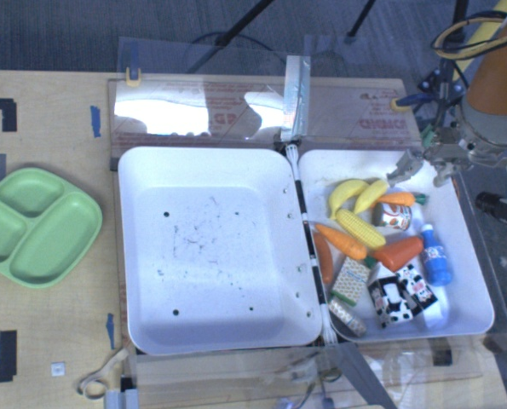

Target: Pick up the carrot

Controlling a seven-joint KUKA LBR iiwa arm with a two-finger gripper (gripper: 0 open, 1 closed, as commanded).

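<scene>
Your gripper (423, 167) hangs over the far right corner of the right bin (479, 309), its two thin fingers spread apart with nothing between them, well short of the carrot (342, 240). That carrot lies near the bin's left wall, slanting from the divider down toward the middle, with the corn cob (360, 227) pressed along its upper side and a second orange piece (400, 251) just to its right. You want to come across and down onto the carrot's thicker middle, with the fingers turned across its long axis, since a tapered, smooth body will likely squirt out if you pinch near the tip. Keep the fingers clear of the corn, whose knobbly surface could snag one finger. The bananas (358, 194) behind are curved and slick-looking, and the small can (395, 216) and blue bottle (435, 258) are hard cylinders that would roll if nudged. The black-and-white carton (400, 296) sits nearer the front. The left bin (142, 177) is a matte white tray, scuffed.
</scene>
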